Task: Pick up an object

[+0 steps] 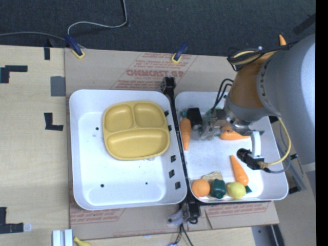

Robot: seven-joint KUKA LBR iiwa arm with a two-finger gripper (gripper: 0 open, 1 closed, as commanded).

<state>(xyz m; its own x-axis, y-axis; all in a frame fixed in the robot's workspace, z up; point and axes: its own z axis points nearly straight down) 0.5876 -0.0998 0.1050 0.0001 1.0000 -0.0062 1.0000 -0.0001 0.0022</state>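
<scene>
The right bin holds several toy foods. One orange carrot lies lengthwise along its left wall. A second carrot sticks out from under the arm's wrist. A third carrot lies tilted nearer the front. At the front edge sit an orange, a dark green piece and a yellow lemon, with a beige item just behind them. My gripper is low in the bin's back half, just right of the first carrot, between it and the second one.
The left bin carries a yellow divided plate in its back half. A black divider with clips runs between the bins. The grey arm and its cables cover the right bin's right side. Cardboard lies under both bins.
</scene>
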